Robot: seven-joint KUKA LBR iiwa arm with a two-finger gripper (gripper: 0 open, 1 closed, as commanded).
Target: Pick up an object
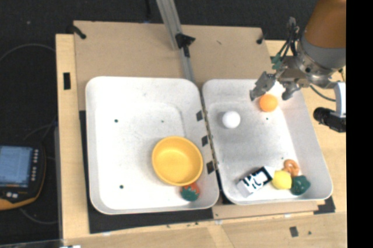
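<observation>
Overhead, the grey arm (326, 25) with its orange band comes in from the right and bends down over the far right corner of the right bin (309, 142). Its wrist points down and leftward, ending in the gripper (273, 91), whose two dark fingers (260, 87) stand spread apart, one toward the bin's middle and one nearer the right wall. They are open and grip nothing.

Just below the gap between the fingers, slightly toward the near side, an orange ball (268, 103) lies on the bin floor; whether a fingertip touches it I cannot tell, but it is not clamped between them. Left of the fingers and a little nearer, a white ball (231, 119) rests on the same floor, apart from the orange one.

Well away from the fingers, in the near corner of that bin, a black and white box (254, 181) lies tilted, with a yellow toy (282, 181) just beside it, an orange ring-shaped piece (291, 167) touching the yellow toy's far side, and a dark green toy (301, 185) against its right.

Farther left of the fingers, the left bin (116, 107) holds a yellow bowl (177, 160) sitting upright near its inner wall, with a small red and green toy (190, 192) tucked at the bowl's near edge. Both bins sit side by side on the tan counter (128, 48).
</observation>
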